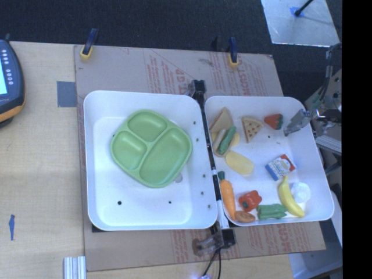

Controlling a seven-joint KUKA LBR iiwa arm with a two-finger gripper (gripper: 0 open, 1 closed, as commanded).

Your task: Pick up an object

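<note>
Bench (pixel 40 173) — two white bins (pixel 96 156) on cardboard (pixel 174 71).

The grey robot arm is being cut off by the right edge, leaving just its metal two-finger gripper (pixel 296 122) showing; whether its jaws are parted is too blurred to tell. Far left of the jaws, the dark handheld control pendant (pixel 9 80) is being cropped by the left edge. Below the jaws, a small brown item (pixel 244 217) is lying half tucked under the red toy pepper (pixel 250 199), its kind being unreadable.
</note>
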